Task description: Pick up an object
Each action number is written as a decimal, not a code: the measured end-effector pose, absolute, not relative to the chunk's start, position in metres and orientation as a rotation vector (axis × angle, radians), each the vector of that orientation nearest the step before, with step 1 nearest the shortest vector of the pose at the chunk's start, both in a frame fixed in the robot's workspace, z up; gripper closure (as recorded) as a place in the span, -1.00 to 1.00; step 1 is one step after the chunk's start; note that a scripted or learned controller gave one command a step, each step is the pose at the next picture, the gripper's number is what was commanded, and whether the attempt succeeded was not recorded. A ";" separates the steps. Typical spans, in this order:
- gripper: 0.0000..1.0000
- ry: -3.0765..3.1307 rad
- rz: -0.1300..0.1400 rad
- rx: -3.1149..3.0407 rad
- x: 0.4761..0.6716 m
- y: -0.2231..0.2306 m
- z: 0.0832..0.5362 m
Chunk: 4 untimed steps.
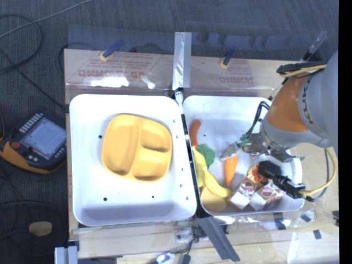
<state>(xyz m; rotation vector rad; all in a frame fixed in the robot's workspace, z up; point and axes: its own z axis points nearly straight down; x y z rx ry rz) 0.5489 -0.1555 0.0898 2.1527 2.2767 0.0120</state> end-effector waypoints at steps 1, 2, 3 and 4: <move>-1.00 2.377 0.010 2.030 0.489 -0.110 0.091; 1.00 2.380 0.013 2.031 0.490 -0.109 0.100; 1.00 2.295 -0.006 2.146 0.534 -0.048 0.192; -1.00 2.293 -0.007 2.147 0.534 -0.049 0.192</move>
